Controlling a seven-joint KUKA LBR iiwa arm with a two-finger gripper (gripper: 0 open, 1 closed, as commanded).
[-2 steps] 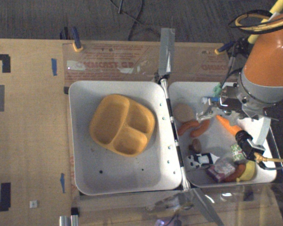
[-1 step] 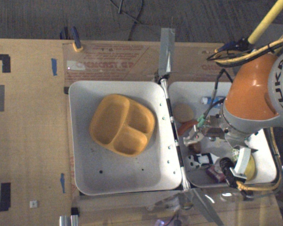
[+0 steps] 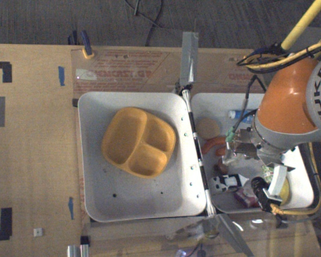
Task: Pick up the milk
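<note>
Grey metal and green-lit hardware mark the gripper (image 3: 238,153), hanging low over the right bin (image 3: 305,199), among the clutter near that bin's left wall. The wrist housing hides its tip from above, so I cannot tell whether it is open or closed, or whether it has hold of anything. Just below it, close against the divider between the bins, lies a small boxy carton with black-and-white print (image 3: 227,182), which I take to be the milk. It looks flat-sided and stiff, so it should be easy to pinch across its narrow faces. Crowding it are a dark maroon packet (image 3: 246,199), a smooth yellow curved piece (image 3: 283,192), a reddish item (image 3: 214,142) and a tan rounded lump (image 3: 207,126), so the approach probably needs to be steep. Above the wrist swells the glossy orange band (image 3: 286,103). In the left bin (image 3: 96,197) a matte yellow three-part plate (image 3: 139,142) sits well apart.
</note>
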